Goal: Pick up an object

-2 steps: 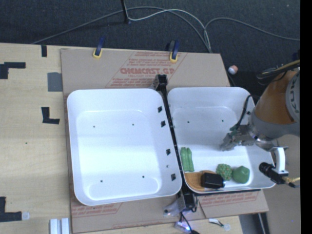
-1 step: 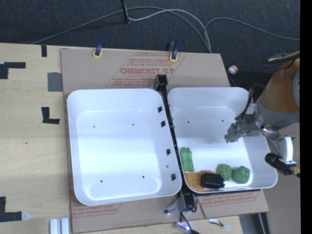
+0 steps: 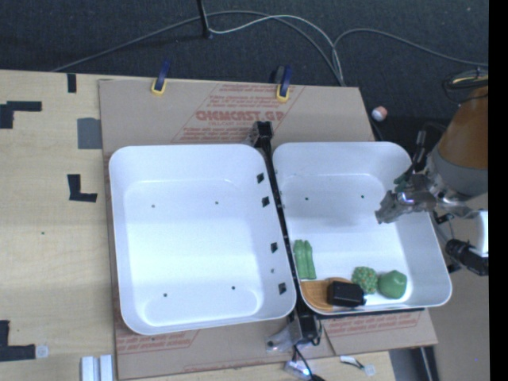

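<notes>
The right bin [image 3: 341, 165] holds its objects along the near edge. A green pod-shaped piece [image 3: 304, 259] lies by the divider. A tan wooden piece [image 3: 316, 294] sits in the near-left corner with a black object [image 3: 345, 294] on it. To their right lie a bumpy green object [image 3: 365, 279] and a smooth green one [image 3: 392, 284]. My gripper [image 3: 391, 209] hangs over the right side of this bin, above bare floor and well back from the objects. Nothing shows between its fingers.
The left bin [image 3: 135, 173] stands beside the right one, with black clips along the divider [image 3: 270, 205]. Both rest on a cardboard sheet [image 3: 230, 113] held by two clamps at the back. Cables run across the dark floor beyond.
</notes>
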Controlling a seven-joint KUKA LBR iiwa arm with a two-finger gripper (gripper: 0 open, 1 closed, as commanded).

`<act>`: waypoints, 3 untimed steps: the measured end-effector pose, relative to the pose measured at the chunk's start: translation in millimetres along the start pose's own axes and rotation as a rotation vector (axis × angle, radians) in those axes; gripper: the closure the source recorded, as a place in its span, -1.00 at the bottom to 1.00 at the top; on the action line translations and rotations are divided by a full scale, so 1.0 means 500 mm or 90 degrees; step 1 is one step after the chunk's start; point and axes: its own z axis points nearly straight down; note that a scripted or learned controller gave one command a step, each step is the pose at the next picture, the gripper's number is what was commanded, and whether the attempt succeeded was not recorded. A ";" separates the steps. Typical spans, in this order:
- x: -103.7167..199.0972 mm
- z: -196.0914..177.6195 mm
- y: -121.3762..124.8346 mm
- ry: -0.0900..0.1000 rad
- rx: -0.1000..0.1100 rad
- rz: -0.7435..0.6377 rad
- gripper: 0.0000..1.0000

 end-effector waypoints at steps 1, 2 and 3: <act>0.019 -0.114 0.005 0.000 -0.001 -0.001 1.00; 0.136 -0.122 0.001 0.001 0.002 -0.003 1.00; 0.240 -0.093 0.008 0.001 0.003 -0.003 1.00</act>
